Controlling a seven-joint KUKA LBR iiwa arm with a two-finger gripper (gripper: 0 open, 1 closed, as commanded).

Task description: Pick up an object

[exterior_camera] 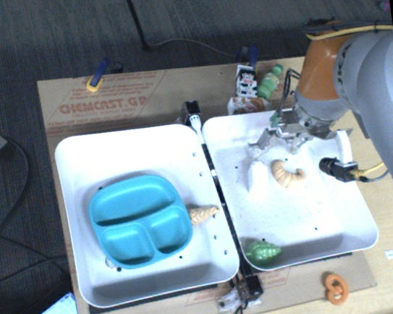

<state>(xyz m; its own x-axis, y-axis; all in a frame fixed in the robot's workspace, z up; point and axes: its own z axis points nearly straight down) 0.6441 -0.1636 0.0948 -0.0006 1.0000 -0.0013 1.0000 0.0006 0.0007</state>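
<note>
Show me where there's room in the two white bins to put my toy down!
Right white bin: bare floor between the curled tan toy and the green toy at the front rim. Left white bin: bare strip behind the blue divided plastic tray. It's crowded at the right bin's back, where the hand hovers.

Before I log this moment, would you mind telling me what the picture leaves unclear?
- Gripper: too small and blurred in the camera view to tell how it stands relative to the tan curled object just below it.
- Tan cone-shaped item: one end is tucked behind the blue divided tray.
- Green toy: its lower part sits against the right bin's rim.
</note>
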